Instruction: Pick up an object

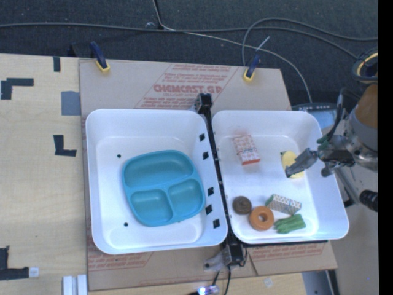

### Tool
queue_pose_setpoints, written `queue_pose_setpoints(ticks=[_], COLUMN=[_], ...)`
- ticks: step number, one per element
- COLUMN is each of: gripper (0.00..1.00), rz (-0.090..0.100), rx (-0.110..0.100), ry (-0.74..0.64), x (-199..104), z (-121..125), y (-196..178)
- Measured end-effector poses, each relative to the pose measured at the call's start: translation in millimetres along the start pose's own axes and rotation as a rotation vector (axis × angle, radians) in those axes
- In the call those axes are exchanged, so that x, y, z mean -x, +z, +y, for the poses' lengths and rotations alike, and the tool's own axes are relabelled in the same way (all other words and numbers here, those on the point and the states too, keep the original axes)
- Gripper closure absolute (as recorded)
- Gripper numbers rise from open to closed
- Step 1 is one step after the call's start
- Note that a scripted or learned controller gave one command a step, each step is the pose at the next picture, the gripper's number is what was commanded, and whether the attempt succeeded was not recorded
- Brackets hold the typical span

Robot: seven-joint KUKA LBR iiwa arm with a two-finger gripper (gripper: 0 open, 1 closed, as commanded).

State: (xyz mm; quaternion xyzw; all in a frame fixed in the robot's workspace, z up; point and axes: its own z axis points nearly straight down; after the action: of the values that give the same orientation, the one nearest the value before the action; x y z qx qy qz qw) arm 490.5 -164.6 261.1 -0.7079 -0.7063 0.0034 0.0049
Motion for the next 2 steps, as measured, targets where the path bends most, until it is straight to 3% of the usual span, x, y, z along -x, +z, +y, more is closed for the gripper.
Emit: queue_pose_setpoints(ticks=[1,2], gripper=[0.0,0.0], rz=[-0.002,-0.001], rx=[0.01,0.004], ry=[-0.003,-0.003], x=[0,-4], z=[2,-1], y=[-5,58])
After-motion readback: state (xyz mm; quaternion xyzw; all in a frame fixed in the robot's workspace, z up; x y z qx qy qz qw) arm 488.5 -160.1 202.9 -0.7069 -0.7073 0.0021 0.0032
